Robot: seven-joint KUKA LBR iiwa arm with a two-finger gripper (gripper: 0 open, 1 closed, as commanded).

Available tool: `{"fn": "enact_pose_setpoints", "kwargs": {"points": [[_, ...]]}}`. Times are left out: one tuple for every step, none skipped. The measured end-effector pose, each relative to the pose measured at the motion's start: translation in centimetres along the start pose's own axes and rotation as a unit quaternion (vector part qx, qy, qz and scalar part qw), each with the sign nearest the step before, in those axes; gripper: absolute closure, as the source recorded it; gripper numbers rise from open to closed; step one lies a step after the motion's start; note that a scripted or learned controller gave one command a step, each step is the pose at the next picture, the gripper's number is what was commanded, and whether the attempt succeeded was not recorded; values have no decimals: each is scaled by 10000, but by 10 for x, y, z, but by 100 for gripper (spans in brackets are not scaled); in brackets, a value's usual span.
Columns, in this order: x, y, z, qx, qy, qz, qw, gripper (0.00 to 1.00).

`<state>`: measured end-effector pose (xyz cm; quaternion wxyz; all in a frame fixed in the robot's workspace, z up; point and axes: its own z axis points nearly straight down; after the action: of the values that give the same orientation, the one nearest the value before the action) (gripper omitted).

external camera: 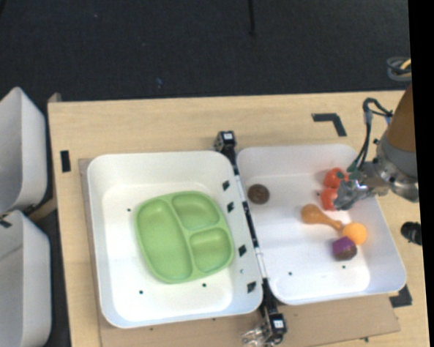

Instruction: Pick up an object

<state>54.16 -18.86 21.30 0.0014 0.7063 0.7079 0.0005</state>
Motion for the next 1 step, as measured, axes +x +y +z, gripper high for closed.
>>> {"fn": "enact_pose_setpoints", "kwargs": {"points": [[45,9,1,9,6,-10,10000,100]]}}
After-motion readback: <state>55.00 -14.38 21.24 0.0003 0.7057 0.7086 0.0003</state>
